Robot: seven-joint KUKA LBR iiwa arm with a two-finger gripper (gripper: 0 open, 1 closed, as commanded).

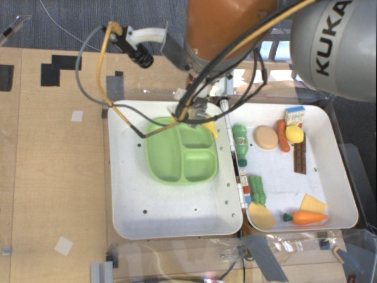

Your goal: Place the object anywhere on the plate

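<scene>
1. a slanted view from above shows a pale wooden worktop [53,158] carrying two shallow white bins side by side.
2. the grey arm [330,34] with its orange band [230,10] reaches in from the right and hangs over the far edge of the left bin [171,217].
3. the jaws [191,114] sit low above the far rim of a green plate [182,155]. cables and the wrist cover them, so it cannot be told how far open they are or whether they hold anything.
4. a small patch of yellow [212,130] shows just beside the jaws at the plate's far right corner. it is too hidden to tell what it is, which way it points, or how its long axis runs.
5. the green plate lies flat in the middle of the left bin. it is divided into compartments, one large on the left and smaller ones on the right.
6. black and yellow cables [103,58] loop from the wrist out to the left, over the worktop and the bin's far left corner.
7. the right bin [336,158] holds toy food: a green bottle [239,141] by its left wall, a tan round bun [265,137], a yellow lemon [294,135], a brown bar [300,157], a green vegetable piece [257,190], a cheese wedge [313,204] and an orange carrot [308,218] near the front edge.
</scene>
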